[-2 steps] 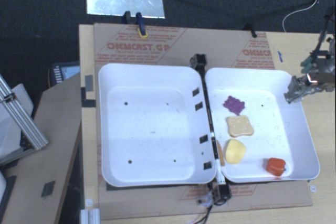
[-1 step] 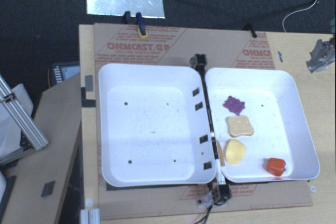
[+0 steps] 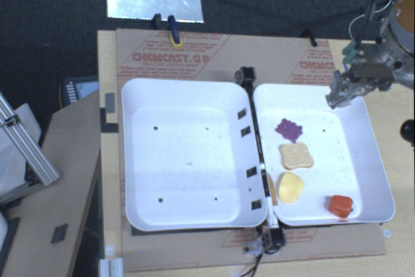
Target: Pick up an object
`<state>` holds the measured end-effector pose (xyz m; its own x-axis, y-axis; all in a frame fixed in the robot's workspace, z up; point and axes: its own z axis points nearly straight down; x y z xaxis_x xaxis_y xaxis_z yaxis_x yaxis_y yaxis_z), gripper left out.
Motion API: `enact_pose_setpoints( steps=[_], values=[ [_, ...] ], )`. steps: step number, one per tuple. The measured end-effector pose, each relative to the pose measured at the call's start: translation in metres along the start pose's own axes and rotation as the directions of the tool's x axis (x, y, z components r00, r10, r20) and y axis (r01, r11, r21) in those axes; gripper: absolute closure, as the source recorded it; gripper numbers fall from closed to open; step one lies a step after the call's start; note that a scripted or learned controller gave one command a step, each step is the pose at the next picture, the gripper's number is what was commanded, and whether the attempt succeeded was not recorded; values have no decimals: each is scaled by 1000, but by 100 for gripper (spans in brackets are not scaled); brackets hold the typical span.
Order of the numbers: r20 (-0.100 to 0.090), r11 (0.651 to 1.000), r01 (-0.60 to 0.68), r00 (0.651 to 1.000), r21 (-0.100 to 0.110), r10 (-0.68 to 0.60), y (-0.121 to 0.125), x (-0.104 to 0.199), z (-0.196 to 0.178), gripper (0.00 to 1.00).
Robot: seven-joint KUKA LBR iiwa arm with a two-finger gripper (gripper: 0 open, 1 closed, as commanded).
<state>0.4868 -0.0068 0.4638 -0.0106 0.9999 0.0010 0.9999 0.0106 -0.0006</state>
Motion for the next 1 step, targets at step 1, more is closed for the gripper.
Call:
enact_pose_setpoints(
  steps=[1],
  values=[
    [-2, 1000, 3, 1000, -5, -3, 0, 90, -15, 100]
  ],
)
